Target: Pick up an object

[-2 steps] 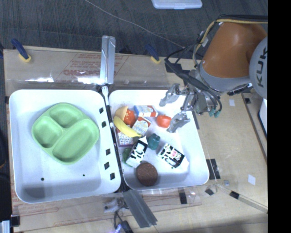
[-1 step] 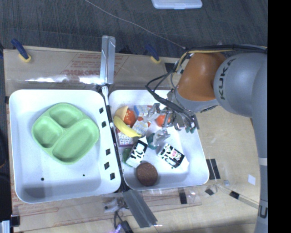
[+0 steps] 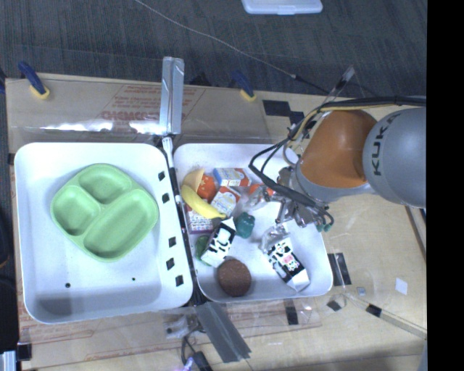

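Right now the gripper (image 3: 279, 233) is hovering over the right bin (image 3: 317, 239), just above the cow-print carton (image 3: 287, 264); its state I cannot tell. Likely light and stiff, the carton is asking for a pinch across its flat sides.

My wrist (image 3: 341, 156) covers the right bin's (image 3: 319, 279) far right corner and part of its floor. My fingers sit low behind cables, too tangled and small for me to read how they stand. The white tray (image 3: 281, 6) at the top is cut by the edge. The packets (image 3: 230, 182) behind the banana (image 3: 197, 199) overlap, their print too blurred to read. A green thing (image 3: 201, 247) is mostly hidden under the left carton (image 3: 219, 243).
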Motion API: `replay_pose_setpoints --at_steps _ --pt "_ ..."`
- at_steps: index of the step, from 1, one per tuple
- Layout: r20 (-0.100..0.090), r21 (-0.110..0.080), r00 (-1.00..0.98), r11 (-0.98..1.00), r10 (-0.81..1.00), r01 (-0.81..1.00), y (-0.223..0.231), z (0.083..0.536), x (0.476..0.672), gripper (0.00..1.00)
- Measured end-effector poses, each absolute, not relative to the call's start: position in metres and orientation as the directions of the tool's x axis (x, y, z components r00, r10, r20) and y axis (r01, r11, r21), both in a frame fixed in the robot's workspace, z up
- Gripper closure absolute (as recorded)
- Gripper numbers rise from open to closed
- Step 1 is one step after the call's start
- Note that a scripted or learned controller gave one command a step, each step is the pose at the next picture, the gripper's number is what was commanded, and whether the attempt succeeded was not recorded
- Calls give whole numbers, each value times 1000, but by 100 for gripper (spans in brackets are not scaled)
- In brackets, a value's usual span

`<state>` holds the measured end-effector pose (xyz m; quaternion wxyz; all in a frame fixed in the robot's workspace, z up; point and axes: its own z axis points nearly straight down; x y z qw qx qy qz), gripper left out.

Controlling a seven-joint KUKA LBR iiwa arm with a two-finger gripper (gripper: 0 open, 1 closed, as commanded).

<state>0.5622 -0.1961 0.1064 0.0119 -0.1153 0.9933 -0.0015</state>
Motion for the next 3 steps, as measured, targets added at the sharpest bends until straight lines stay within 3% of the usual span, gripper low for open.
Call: replay_pose_setpoints --at_steps 1,2,3 --pt "-4 -5 -991 991 -132 -132 -117 94 551 0" --pt "0 -1 -998 998 -61 -61 -165 93 570 0" --pt "-8 -7 -999 999 44 44 -119 96 562 0"
